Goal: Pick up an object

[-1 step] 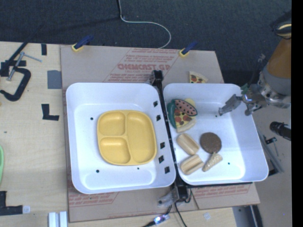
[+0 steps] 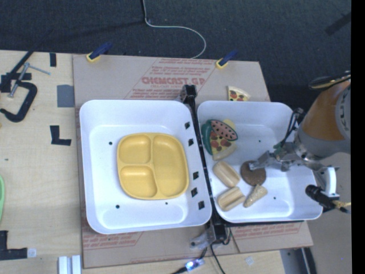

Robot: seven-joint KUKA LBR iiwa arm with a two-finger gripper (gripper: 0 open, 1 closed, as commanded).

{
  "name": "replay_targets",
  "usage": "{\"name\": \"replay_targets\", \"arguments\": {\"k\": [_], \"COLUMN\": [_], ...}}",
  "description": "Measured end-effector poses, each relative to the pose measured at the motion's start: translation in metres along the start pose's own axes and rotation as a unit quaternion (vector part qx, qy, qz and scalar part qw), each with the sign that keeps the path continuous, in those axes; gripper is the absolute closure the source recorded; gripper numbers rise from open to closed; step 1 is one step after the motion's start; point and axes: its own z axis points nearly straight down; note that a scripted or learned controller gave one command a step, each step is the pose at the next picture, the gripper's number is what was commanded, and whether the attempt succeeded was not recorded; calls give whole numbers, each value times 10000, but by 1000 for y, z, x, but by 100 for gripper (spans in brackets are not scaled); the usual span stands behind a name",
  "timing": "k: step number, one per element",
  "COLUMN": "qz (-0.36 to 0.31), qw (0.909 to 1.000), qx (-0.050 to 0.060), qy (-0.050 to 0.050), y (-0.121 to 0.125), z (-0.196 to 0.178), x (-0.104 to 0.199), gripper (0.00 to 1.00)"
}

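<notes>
- Nearest the lower edge of the right bin (image 2: 296, 210), at about six o'clock within it, two tan bread-like pieces lie side by side: a stubby roll (image 2: 230, 198) and a slimmer tapered piece (image 2: 255, 195), its long axis running from seven to one o'clock.
- Just above them sits a brown round object (image 2: 253, 174), with a second tan roll (image 2: 226, 173) at its nine o'clock.
- The gripper (image 2: 266, 160) hangs right at the brown object's one o'clock edge, the arm (image 2: 328, 119) coming in from three o'clock; whether its fingers are spread or closed I cannot tell.
- My reading: the brown piece is the likeliest target, lying toward seven o'clock from the tool and nearly under it.
- Farther up, a watermelon-slice toy (image 2: 220, 136) rests at the bin's eleven o'clock.
- The left bin (image 2: 97, 153) holds a yellow divided plate (image 2: 153, 165).
- Beyond the bins, red print on the cardboard (image 2: 114, 76) is too blurred to read reliably.
</notes>
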Motion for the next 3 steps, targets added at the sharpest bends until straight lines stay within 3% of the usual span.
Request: {"name": "replay_targets", "arguments": {"k": [1,2,3], "qz": [-50,-37,-37], "qw": [10000,10000,10000], "qx": [-38,-26,-36], "qy": [-16,-4,4], "y": [51,9,12], "z": [-7,-7,-18], "x": [33,95,94], "gripper": [0,0,100]}}
